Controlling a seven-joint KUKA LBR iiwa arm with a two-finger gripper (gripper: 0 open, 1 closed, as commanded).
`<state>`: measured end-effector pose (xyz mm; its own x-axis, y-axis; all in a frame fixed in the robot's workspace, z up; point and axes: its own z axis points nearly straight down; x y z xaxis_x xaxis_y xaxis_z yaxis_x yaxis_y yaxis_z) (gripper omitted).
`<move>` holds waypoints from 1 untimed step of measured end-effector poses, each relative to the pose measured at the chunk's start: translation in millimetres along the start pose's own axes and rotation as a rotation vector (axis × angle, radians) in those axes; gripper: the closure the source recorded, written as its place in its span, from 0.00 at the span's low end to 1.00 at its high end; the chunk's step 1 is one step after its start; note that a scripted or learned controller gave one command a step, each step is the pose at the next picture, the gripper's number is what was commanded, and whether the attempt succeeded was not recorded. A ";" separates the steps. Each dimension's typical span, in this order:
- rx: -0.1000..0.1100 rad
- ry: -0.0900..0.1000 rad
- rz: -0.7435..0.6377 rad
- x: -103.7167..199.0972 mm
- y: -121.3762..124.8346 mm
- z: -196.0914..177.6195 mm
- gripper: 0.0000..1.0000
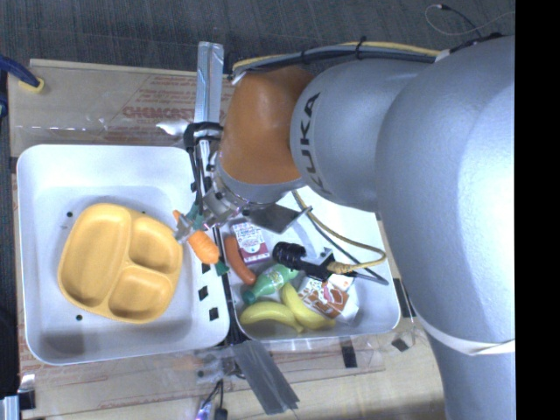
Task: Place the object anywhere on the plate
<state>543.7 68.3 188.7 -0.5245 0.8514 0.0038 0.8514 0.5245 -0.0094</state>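
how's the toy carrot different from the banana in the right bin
The carrot is orange with a green tip; the banana is yellow. The carrot is short, straight and tapered; the banana is longer and curved. The carrot sits over the left bin's right edge, just past the yellow plate, below the gripper; the banana lies at the front of the right bin, crowded among other items. Both look like toy foods.

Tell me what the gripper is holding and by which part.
The gripper appears to hold the toy carrot by its upper, leafy end, beside the yellow plate.
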 end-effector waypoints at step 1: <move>0.000 0.000 0.002 -0.7 -0.2 -0.1 0.00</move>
<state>543.9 67.6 188.8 -0.5232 0.8522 0.0035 0.8522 0.5232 -0.0090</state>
